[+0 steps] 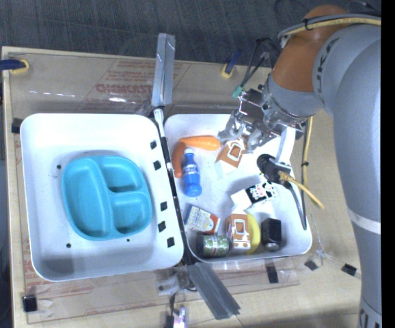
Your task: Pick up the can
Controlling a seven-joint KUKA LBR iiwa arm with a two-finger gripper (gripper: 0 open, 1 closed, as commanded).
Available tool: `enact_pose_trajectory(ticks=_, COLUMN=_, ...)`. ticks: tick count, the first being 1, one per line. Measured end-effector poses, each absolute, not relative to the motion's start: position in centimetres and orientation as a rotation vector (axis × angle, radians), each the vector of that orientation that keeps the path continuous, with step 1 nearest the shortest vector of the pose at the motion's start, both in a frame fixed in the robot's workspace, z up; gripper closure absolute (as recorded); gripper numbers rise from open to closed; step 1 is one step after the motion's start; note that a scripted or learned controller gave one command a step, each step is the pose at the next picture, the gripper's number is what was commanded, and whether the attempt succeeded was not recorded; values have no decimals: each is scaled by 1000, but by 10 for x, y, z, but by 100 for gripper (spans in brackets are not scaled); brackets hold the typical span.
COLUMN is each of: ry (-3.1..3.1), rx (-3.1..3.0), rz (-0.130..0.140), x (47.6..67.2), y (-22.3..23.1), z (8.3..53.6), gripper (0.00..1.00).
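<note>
We are seeing the can [215,245] lying at the right bin's [204,123] near edge, well apart from the gripper [242,137]. We are unable to tell the gripper's state.

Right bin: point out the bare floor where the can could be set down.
Right bin: bare floor lies mid-bin, between the blue bottle and the white box. The near edge is crowded: can, cartons, yellow item. Left bin: white margin around the blue tray.

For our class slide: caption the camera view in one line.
Claw poised over the right bin; can lies at its near edge.
</note>
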State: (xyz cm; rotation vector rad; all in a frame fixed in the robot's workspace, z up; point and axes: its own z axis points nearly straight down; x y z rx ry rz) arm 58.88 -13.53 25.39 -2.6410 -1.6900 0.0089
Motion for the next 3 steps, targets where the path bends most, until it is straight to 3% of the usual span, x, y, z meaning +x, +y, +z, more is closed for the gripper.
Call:
enact_pose_trajectory(ticks=1, ry=-1768, rx=-2591, rz=7, x=540, y=-168, z=232, gripper=100)
enact_pose_trajectory(ticks=2, ry=-1380, rx=-2818, rz=6, x=557, y=-108, z=268, gripper=100)
enact_pose_trajectory(ticks=3, ry=-1179, rx=-2908, rz=10, x=482, y=-102, z=237, gripper=100)
